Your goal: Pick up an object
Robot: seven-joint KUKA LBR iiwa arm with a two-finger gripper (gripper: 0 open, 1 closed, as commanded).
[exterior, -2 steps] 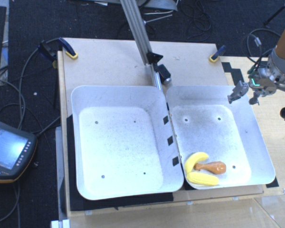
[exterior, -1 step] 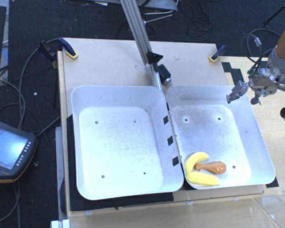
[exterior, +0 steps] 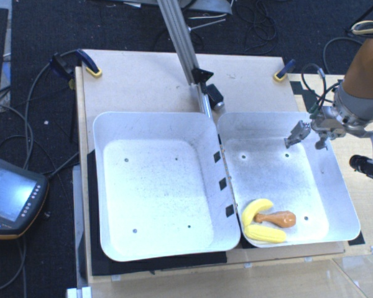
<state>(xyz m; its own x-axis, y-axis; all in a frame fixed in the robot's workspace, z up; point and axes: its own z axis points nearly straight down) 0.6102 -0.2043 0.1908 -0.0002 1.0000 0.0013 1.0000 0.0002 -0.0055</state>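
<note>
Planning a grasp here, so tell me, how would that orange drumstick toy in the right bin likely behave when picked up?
The drumstick looks like smooth molded plastic, so probably stiff, light and a bit slippery. Its rounded shape may roll or pivot if nudged. It lies against the yellow bananas, which would likely shift too.

Arm cut off at three o'clock, upper links out of frame. Lower banana partly tucked under drumstick. Pendant clipped at nine o'clock.

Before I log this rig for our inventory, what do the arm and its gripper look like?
The arm has an orange-tan band above a grey wrist, with dark cables looping beside it. The gripper is small, grey metal, with thin fingers.
</note>
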